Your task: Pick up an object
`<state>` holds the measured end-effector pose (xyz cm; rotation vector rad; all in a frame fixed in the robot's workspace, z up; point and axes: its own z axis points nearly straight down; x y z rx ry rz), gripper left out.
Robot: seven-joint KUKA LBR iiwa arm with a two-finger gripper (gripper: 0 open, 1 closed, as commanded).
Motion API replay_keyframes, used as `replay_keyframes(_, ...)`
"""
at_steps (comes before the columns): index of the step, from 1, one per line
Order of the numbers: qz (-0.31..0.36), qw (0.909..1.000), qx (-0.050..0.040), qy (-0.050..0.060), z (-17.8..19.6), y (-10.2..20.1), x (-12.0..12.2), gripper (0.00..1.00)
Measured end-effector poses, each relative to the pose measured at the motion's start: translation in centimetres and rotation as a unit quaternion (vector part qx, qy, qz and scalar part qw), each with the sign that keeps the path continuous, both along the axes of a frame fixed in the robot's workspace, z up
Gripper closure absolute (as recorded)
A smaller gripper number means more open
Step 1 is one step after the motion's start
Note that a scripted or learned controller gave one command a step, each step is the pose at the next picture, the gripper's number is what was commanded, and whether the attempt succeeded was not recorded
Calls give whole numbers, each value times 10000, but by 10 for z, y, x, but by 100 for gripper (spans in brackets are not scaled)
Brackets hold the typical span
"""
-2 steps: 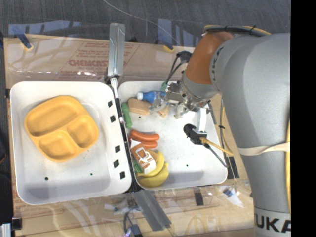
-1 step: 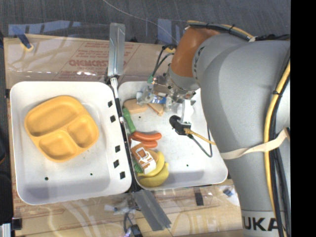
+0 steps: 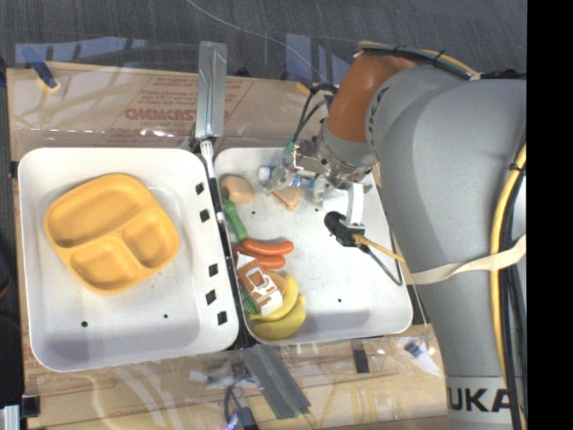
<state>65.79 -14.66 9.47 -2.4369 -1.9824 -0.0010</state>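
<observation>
Arm (image 3: 448, 177) above possibly hidden end effector (image 3: 304, 179)

gripper (image 3: 300, 179) over right bin (image 3: 376, 276)

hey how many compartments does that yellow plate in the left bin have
3. The yellow plate lies in the left bin. One long compartment runs along its upper-left side, one sits at its right, and one at its lower end. None looks hidden.
</observation>
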Motion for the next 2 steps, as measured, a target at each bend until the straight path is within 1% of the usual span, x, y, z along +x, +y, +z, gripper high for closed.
replay_keyframes(1, 868, 9962, -19, 50, -3, 43, -3, 0)
replay_keyframes(2, 954, 9954, 0, -50, 104, 103, -1, 0)
